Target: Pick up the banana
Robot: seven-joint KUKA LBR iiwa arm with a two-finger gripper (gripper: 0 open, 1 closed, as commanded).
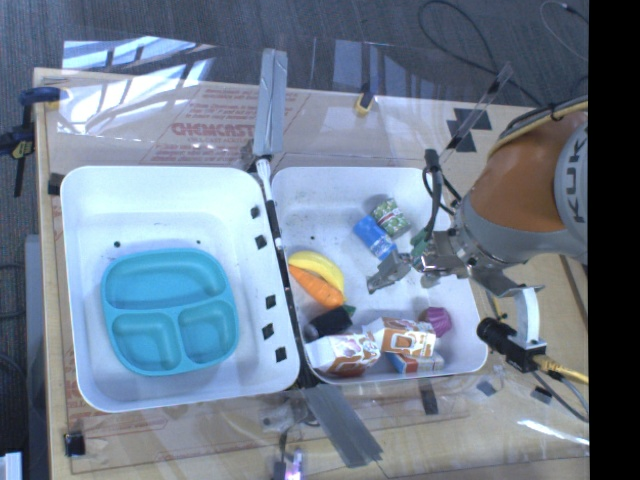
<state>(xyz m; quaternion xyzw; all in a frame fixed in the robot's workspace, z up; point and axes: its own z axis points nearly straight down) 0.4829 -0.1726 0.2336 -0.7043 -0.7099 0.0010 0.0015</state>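
None of the picking is done yet, as far as I can judge: the banana (314,265) lies in the right bin (330,183), near its left wall, with the carrot (320,286) pressed against its lower side, and nothing is between my fingers. My gripper (392,271) hangs over the middle of that bin, at about three o'clock from the banana and near it, jaws spread apart and holding nothing. Left to do: shift toward nine o'clock, come down over the banana, close and lift. As for writing, red letters on the board (215,118) past the bins at twelve o'clock look like "CHEMCAST", though faint. Cartons (375,346) at six o'clock carry print too small to read, and so does the can (389,216).
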